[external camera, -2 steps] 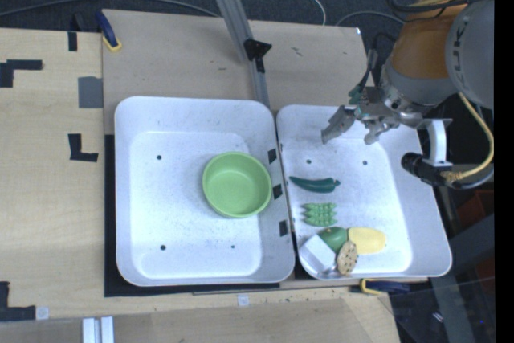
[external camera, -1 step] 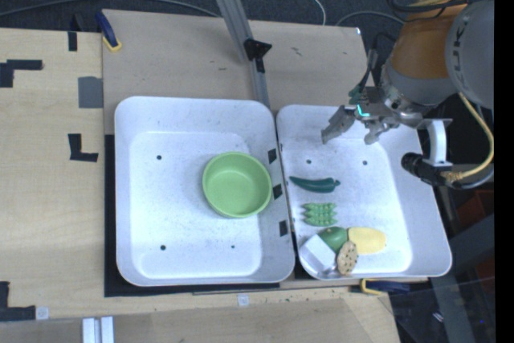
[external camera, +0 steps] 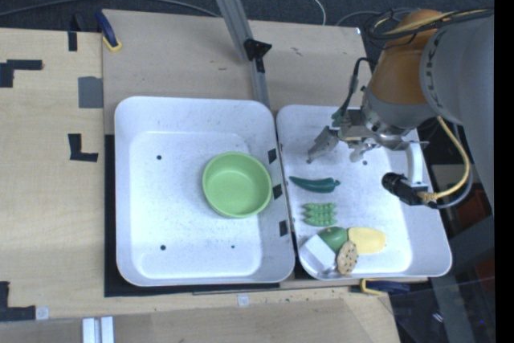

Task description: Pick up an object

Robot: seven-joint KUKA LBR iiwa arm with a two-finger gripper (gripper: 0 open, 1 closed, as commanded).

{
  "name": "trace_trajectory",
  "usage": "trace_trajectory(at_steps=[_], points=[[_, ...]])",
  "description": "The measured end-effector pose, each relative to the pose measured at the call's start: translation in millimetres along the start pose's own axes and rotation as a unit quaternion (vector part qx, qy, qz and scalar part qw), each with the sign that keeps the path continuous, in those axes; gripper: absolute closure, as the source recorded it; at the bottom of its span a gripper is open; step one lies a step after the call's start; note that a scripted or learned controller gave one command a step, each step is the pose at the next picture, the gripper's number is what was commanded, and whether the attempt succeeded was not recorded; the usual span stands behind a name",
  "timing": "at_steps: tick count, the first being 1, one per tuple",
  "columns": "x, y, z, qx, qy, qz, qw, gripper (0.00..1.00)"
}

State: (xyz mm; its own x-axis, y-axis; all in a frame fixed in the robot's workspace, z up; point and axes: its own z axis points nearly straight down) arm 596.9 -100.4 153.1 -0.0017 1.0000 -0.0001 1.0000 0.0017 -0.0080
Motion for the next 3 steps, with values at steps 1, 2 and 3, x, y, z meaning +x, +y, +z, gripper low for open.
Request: trace_trajectory(at_steps=[1,2,3], points=[[-1.5,-7.5,62.7,0.0,0.0,0.0,1.0,0.0],[-1.1,-7.6,64.3,-0.003,0.0,0.0,1.0,0.0],[-0.4,-7.8,54.5,-0.002,0.0,-0.001,1.0,1.0]])
